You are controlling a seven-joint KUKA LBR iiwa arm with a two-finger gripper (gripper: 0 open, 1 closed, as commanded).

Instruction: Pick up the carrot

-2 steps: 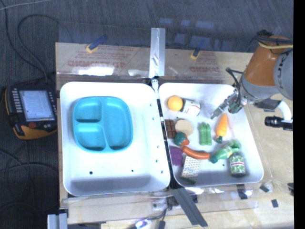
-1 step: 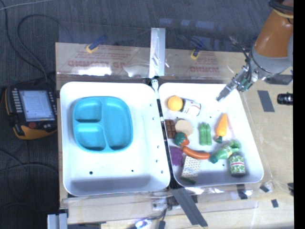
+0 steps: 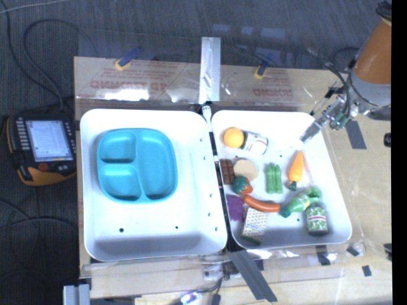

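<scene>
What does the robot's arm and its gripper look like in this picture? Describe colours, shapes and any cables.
The arm has a rounded orange band above a grey wrist section. Thin dark cables loop beside the wrist. The gripper is a small grey metal piece with slim fingers ending in a dark tip, with bits of green on its body.

Grey arm with orange band up and right of the gripper (image 3: 313, 132), wrist angled down-left.

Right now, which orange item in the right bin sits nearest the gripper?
The carrot, tapered with a green tip at its lower end, lies just below-left of the gripper. The round orange fruit and the long hot dog sit farther left.
</scene>
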